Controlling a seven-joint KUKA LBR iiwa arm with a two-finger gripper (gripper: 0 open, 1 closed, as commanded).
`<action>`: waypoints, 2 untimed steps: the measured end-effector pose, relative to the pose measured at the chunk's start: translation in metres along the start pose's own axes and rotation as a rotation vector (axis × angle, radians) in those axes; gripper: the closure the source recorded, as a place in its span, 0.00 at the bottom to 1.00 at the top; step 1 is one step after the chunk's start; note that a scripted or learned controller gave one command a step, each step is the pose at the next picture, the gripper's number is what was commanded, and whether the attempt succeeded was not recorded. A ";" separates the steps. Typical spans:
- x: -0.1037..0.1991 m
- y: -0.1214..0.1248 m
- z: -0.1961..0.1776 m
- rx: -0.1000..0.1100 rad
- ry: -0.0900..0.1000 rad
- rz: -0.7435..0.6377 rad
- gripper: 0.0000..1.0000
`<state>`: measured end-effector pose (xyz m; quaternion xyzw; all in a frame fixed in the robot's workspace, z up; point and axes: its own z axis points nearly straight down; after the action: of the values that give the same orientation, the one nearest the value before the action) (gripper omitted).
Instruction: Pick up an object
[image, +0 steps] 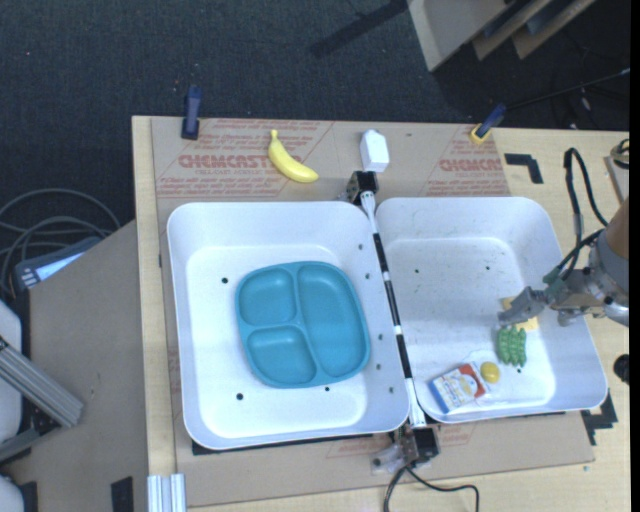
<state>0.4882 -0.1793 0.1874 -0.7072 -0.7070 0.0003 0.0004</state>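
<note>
Two white bins: left (200, 250) holds a blue tray (300, 322).

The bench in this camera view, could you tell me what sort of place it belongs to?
Probably a robotics lab test bench: two shallow white plastic bins sit side by side on a cardboard-covered board, with loose cables lying on dark carpet.

The arm (620, 250) is cut off by the right edge. The gripper (522, 310) covers part of a yellow thing (529, 323) (too small to identify). The carton's (458, 387) print is unreadable.
</note>
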 end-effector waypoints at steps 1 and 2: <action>0.015 -0.007 0.100 -0.008 -0.001 -0.001 0.00; 0.012 -0.006 0.089 -0.015 -0.010 0.002 1.00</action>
<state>0.4824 -0.1676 0.0983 -0.7077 -0.7064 -0.0015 -0.0084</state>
